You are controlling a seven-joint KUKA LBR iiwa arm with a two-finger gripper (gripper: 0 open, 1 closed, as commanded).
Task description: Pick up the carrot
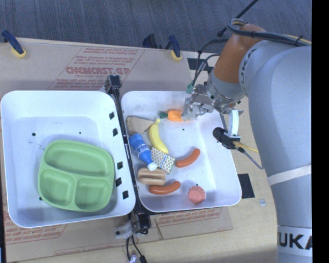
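One carrot (pixel 175 115) lies by the right bin's (pixel 226 188) far edge, two sausages (pixel 187 158) nearer; the hand (pixel 193 109) touches the carrot, grip unclear.

The small orange carrot (pixel 174 115), green at its left end, lies flat near the right bin's far wall.

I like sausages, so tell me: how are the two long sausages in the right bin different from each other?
The upper sausage lies out in the open middle of the right bin; the lower sausage sits nearer the front rim, just below a hot dog bun.
The upper sausage slants up to the right; the lower sausage lies nearly level.
Both are reddish-orange, slightly curved, and far from the gripper.
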